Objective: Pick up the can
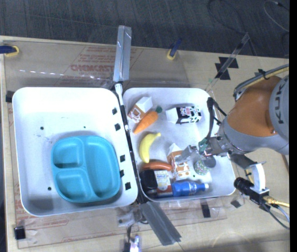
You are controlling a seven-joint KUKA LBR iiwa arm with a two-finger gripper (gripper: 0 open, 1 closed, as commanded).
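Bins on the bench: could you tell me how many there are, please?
2, side by side: the left bin holds a blue tray; the right bin holds the clutter.

From my screen, a carrot lies up and to the left of the hand in the right bin, with a small white carton touching its upper end. A banana sits just below the carrot, left of the hand. A black-and-white box rests above the hand. A blue bottle lies on its side below it, along the bin's near wall. Well off to the left, the left bin holds a blue divided tray. Both bins stand on the wooden surface.
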